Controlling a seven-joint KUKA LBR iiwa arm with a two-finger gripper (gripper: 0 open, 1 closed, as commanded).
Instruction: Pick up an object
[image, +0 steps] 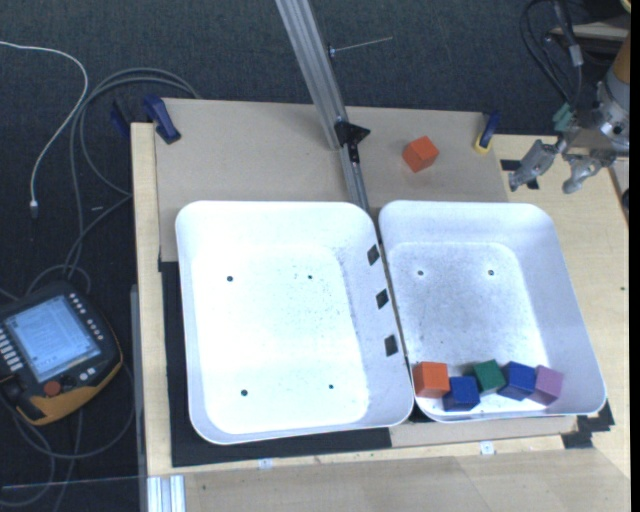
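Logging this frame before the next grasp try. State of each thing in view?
hand: open, holding nothing, over the bench beyond the right bin
right bin: holds five blocks along its near edge
orange block on bench: loose, outside both bins
handheld pendant: screen lit

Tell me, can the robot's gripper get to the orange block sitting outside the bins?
Probably yes. The orange block sits alone on the bare bench behind the right bin, with nothing over it. The gripper hangs off to its right with open space between them.
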